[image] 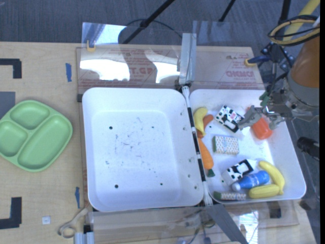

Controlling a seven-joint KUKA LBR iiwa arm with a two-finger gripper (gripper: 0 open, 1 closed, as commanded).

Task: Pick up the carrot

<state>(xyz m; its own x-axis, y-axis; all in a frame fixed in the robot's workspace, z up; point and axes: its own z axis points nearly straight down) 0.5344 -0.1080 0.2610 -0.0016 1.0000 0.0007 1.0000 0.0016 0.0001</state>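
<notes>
The carrot (205, 155) is a slim orange piece with a green end. It lies along the left wall of the right bin (297, 179), pointing toward the front. The gripper (265, 115) hangs over the far right part of that bin, well to the right of the carrot and apart from it. Directly below the gripper is a small orange object (262, 130); I cannot tell whether the two touch.
In the right bin are a yellow banana (199, 119) at the far left, a black-and-white item (228, 117), a speckled block (225, 145), a blue bottle (252, 180) and two yellow bananas (270, 179). The left bin (101, 105) adjoins. A green divided plate (33, 134) sits at far left.
</notes>
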